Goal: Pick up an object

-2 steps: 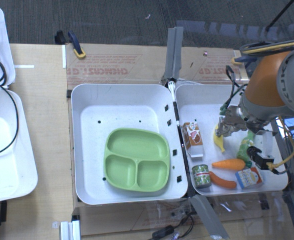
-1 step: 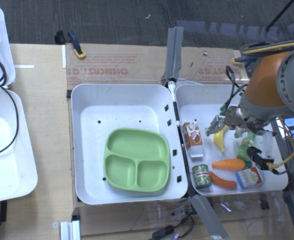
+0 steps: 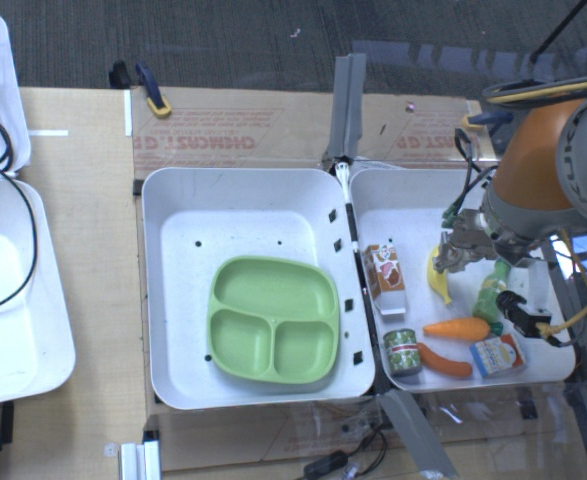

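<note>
Two bins [image 3: 163, 268]; gripper [image 3: 451, 256] hangs over the banana [image 3: 439, 280], its grip state unreadable

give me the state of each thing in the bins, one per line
green divided plate: flat in the left bin, compartments bare
small carton: lying on its side
green-labelled can: upright
carrot: lying flat
sausage: lying beside the can
banana: lying under the gripper
</note>
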You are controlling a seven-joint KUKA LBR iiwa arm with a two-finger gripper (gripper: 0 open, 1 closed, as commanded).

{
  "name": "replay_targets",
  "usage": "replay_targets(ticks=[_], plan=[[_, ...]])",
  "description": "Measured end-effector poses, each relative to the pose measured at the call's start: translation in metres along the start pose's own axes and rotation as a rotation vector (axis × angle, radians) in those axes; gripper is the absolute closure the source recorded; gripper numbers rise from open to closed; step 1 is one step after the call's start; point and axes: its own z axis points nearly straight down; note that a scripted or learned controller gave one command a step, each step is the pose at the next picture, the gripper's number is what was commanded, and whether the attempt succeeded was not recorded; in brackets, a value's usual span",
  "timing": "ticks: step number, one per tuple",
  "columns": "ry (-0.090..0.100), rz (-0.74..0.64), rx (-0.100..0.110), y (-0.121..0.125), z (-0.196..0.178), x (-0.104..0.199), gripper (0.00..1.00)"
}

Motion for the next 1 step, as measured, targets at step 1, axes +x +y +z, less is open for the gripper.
replay_targets(ticks=[1], plan=[[0.000, -0.001, 0.000, 0.0000, -0.0001, 0.0001, 0.00]])
